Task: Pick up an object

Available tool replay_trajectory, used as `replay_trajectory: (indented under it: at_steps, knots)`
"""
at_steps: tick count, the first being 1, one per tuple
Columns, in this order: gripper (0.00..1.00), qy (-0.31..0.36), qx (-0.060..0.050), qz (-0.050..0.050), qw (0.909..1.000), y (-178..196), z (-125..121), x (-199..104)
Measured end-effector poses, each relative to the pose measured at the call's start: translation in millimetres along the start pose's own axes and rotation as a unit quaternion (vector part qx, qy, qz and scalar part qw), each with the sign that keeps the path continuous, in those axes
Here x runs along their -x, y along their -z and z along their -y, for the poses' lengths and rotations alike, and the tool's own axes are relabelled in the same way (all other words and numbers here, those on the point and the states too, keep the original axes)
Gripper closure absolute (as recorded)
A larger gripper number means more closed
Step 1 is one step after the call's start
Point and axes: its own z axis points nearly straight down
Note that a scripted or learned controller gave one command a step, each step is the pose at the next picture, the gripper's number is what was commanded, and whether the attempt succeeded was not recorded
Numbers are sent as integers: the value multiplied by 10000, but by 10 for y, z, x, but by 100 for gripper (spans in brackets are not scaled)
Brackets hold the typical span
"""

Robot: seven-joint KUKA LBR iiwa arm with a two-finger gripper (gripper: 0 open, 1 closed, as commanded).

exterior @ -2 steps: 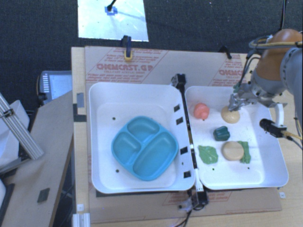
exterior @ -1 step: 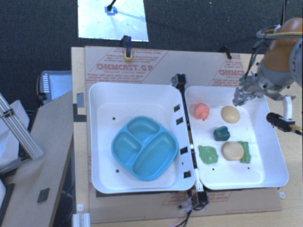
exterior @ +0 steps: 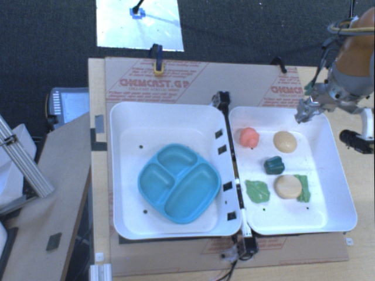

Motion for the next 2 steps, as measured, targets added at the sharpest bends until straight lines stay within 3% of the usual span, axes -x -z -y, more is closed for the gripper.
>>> replay_trajectory:
  at_steps: [2]
  knots:
    - [100, 9, -31, -10, 10000, -73, 324, -1085]
